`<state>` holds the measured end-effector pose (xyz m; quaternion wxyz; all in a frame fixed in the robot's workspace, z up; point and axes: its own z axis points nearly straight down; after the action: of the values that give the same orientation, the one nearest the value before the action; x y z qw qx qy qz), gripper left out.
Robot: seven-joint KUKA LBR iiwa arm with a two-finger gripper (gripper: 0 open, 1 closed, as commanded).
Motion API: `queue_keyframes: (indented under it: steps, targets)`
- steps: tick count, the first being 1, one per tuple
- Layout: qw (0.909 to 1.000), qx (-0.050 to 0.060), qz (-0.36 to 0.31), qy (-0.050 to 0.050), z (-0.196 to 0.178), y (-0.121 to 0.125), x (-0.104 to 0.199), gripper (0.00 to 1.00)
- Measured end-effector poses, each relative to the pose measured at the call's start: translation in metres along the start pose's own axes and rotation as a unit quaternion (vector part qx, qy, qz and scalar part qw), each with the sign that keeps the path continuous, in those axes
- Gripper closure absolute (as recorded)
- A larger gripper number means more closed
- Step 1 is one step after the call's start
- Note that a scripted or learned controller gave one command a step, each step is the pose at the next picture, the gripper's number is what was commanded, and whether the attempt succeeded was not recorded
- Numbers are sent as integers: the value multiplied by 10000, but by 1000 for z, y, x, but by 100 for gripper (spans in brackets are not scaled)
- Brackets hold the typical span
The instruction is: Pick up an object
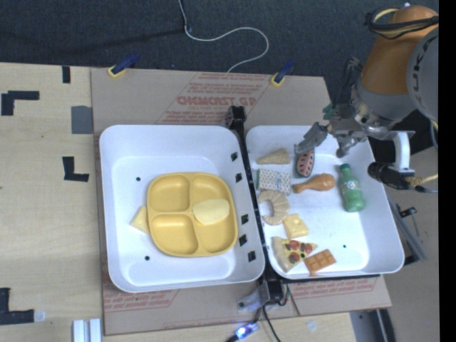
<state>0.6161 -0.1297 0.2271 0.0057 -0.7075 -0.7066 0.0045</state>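
The claw (329, 140) hangs open over the right bin (377, 251) — fingers spread, holding nothing — beside the watermelon slice (306, 162).

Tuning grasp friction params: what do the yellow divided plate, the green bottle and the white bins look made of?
Yellow divided plate: looks like moulded plastic, smooth, with a soft sheen and rounded compartment ridges.
Green bottle: probably plastic, slightly glossy, seemingly with a pale label; too small to be sure.
White bins: seemingly thin, smooth plastic with rounded corners and soft highlights.
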Motion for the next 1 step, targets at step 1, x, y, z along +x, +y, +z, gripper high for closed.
queue_keyframes:
  steps: [1]
  targets:
    - [10000, -64, -14, -8, -8, 3, 0, 0]
